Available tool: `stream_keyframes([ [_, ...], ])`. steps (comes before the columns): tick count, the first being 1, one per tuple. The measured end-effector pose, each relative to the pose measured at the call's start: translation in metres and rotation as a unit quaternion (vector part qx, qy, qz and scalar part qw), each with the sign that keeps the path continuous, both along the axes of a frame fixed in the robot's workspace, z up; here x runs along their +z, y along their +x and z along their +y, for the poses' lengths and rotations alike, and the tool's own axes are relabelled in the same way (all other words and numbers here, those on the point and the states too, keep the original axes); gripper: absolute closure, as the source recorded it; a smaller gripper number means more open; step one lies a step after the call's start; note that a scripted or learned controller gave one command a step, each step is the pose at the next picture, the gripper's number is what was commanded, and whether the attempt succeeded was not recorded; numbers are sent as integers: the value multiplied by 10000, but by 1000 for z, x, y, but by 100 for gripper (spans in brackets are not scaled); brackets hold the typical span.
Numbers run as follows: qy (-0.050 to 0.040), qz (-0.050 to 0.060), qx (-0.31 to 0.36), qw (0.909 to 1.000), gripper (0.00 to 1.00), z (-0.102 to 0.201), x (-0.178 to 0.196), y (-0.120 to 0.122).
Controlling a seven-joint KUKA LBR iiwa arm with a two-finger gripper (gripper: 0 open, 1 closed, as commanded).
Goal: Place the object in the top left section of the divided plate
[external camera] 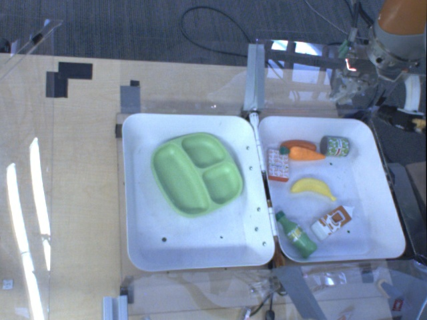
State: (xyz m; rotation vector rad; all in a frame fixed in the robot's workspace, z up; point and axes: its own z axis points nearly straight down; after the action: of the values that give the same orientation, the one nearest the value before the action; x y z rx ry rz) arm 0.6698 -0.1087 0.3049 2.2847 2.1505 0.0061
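A green divided plate (172, 172) lies in the left bin (143, 245), with three sections and nothing in them. The right bin (373, 192) holds an orange carrot (305, 154), a red sausage (298, 145), a grey-green can (335, 146), a red-and-white packet (278, 164), a yellow banana (313, 188), a green bottle (296, 234) and a small brown-and-white carton (332, 222). My gripper (353, 89) hangs above the far edge of the right bin, apart from all the objects, below the orange-banded wrist (402, 9).
A metal post (254, 79) rises at the back between the two bins. Black cables (220, 25) loop on the dark floor behind the bench. A clear panel (27, 179) stands along the left side of the wooden bench.
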Motion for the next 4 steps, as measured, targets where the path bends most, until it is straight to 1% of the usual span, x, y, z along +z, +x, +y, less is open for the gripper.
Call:
stream_keyframes([
  [1, 4, -4, -1641, 9864, 100, -46, -4, -7],
  [2, 9, 5, -1685, 9857, 100, -25, -24, 0],
  [3, 8, -1, -1604, 9870, 100, -1, -5, 0],
  [4, 15, -8, -2504, 9681, 100, 44, 68, 0],
])
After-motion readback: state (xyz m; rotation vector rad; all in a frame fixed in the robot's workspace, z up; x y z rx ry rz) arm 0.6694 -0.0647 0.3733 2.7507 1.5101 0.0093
